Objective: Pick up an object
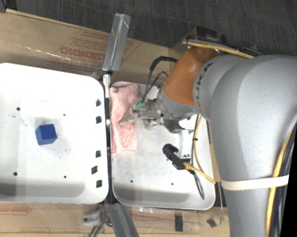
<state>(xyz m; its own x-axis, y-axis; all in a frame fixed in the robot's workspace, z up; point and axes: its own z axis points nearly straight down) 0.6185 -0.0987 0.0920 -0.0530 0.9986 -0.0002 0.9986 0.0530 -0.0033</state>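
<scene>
Two shallow white bins are sitting side by side on the desk (43, 43), the left bin (41, 90) holding a blue cube (46, 133) and the right bin (150, 179) holding a pink cloth (124, 122). The cube is resting flat on the floor of its bin, a little left of the middle and well apart from every wall. The cloth is lying crumpled along the left wall of the right bin, running from the far corner down to about the middle of that wall, with its left edge pressing against the wall. The grey arm (254, 121) is reaching in from the right, its orange band (181, 81) showing above the wrist, and it is covering much of the right bin's far and right side. The gripper (147, 113) is hanging over the right bin just beside the cloth's right edge, level with its upper half. Whether it is touching the fabric, and whether it is standing apart or together, cannot be told from this slant, since the wrist is hiding the tips. The cube is lying well apart from the gripper, across the wall between the bins.
</scene>
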